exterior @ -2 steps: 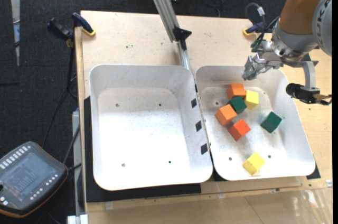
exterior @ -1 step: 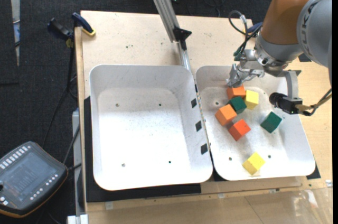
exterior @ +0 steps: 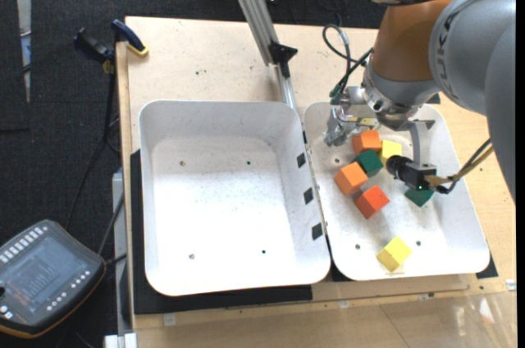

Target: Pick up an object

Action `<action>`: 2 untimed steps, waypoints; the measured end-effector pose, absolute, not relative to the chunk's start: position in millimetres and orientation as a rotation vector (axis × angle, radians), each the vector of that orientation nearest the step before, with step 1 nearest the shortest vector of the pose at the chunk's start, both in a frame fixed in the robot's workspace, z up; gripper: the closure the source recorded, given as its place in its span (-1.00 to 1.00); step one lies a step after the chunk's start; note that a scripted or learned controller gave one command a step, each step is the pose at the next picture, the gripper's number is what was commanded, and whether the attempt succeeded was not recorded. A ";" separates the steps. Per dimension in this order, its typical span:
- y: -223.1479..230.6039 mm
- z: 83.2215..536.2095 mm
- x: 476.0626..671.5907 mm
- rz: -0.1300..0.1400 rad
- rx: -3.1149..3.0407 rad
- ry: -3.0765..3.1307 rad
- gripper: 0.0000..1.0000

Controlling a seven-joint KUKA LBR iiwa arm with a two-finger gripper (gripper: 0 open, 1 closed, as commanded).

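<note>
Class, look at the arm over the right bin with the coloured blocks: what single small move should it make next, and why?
Probably lower the gripper and close on the orange cube beside it. It hovers at the far end of the right white bin, no block shows between its fingers, and that cube lies nearest.

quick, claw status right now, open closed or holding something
claw: cannot be told; it hangs low in the right bin, just left of the orange block, with no block seen between its tips.
</note>
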State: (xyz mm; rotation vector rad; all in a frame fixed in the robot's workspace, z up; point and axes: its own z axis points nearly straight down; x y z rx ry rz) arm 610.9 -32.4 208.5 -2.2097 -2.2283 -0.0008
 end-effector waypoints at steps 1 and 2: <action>22.5 209.5 584.2 0.000 -2.210 -2.228 1.00; 77.0 210.0 569.6 -0.001 -2.210 -2.228 1.00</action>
